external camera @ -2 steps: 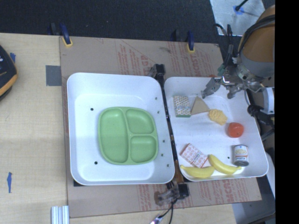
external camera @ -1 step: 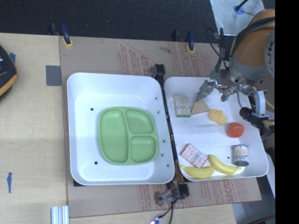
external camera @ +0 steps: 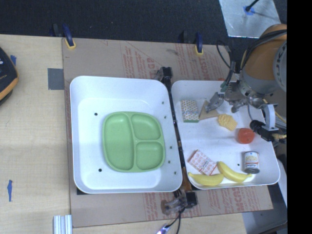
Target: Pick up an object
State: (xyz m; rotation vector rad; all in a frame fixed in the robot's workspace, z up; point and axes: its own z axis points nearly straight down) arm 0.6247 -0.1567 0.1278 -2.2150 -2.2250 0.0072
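My gripper (external camera: 225,105) hangs over the back of the right bin (external camera: 273,179), open, its two dark fingers spread apart with nothing between them. Just in front of it lies a yellow ridged piece (external camera: 226,122), and a tan wedge (external camera: 208,114) sits beside the left finger. A pale green packet (external camera: 190,110) lies to the left. A red tomato (external camera: 245,135), a small can (external camera: 250,162), two bananas (external camera: 219,175) and a pink-and-white packet (external camera: 202,162) lie nearer the bin's front.
The left bin (external camera: 78,130) holds a green divided plate (external camera: 132,141). The grey arm with its orange band (external camera: 265,57) and cables reach in over the right bin's back right corner. Blue clamps (external camera: 198,38) hold the cardboard base.
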